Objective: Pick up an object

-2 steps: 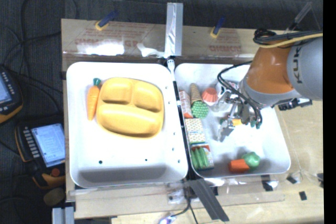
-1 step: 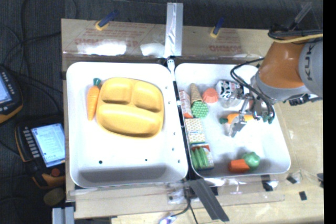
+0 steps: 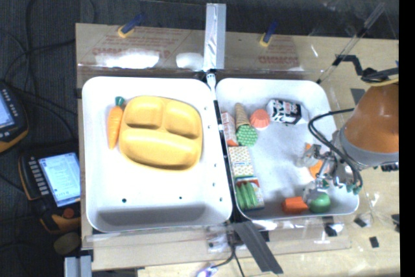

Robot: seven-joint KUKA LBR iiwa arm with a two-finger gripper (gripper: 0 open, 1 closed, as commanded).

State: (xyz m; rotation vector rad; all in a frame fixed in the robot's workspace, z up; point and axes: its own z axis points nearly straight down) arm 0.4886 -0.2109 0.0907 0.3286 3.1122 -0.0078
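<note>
Nearest the camera, in the right bin's (image 3: pixel 322 95) front corner, an orange block (image 3: pixel 295 205) lies just beside a green ball (image 3: pixel 320 202). The end effector (image 3: pixel 322 173) hangs just above them, among loose wires; whether it is clenched or released cannot be told. Along the divider lie a green box (image 3: pixel 248 194) and a checkered carton (image 3: pixel 240 161). Farther back sits a black-and-white toy (image 3: pixel 284 111). The left bin (image 3: pixel 97 139) holds a yellow tray (image 3: pixel 161 132) with a carrot (image 3: pixel 115 123) alongside.

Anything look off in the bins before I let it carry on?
Nothing spilled or broken. The yellow tray and carrot lie neatly in the left bin. In the right bin the items are crowded along the left wall and bottom-right corner, near the gripper.
</note>
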